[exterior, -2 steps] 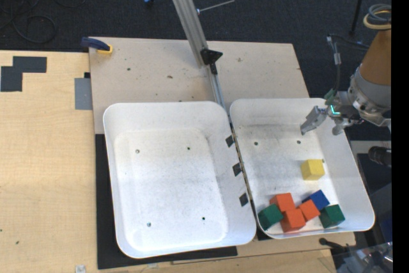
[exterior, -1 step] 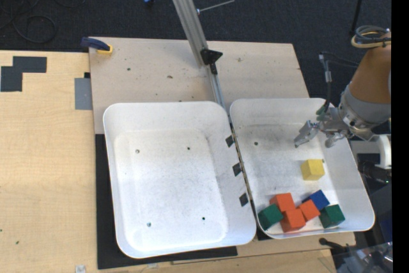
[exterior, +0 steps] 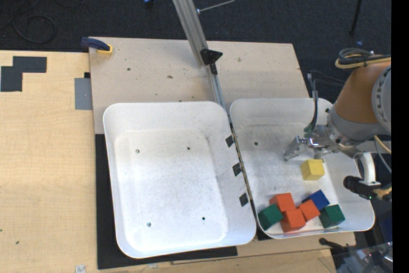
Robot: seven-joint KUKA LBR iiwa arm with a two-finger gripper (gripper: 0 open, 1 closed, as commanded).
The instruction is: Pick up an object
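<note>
The yellow block (exterior: pixel 313 169) lies alone in the right bin (exterior: pixel 268 118), right of centre in the frame, flat on the bin floor. Just above it and a little to its left hangs the gripper (exterior: pixel 305 145), its metal fingers spread apart with nothing between them; it is near the block but not touching it. The arm (exterior: pixel 361 102), grey with an orange band, comes in from the right edge of the frame over the bin's rim.

Lower in the same bin, toward the bottom right, the other blocks sit bunched together: two orange blocks (exterior: pixel 284 202) (exterior: pixel 294 219) touching one another, a third orange one (exterior: pixel 309 209) just beside them, a blue block (exterior: pixel 319 199) at its upper right, a green block (exterior: pixel 271 215) at the left end of the cluster and another green one (exterior: pixel 331 216) at the right end.

The left bin (exterior: pixel 128 131) fills the middle of the frame, touching the right bin along a shared edge. Both rest on the surface (exterior: pixel 147 70), from which a slanted metal rail (exterior: pixel 185 9) rises toward the top centre.
</note>
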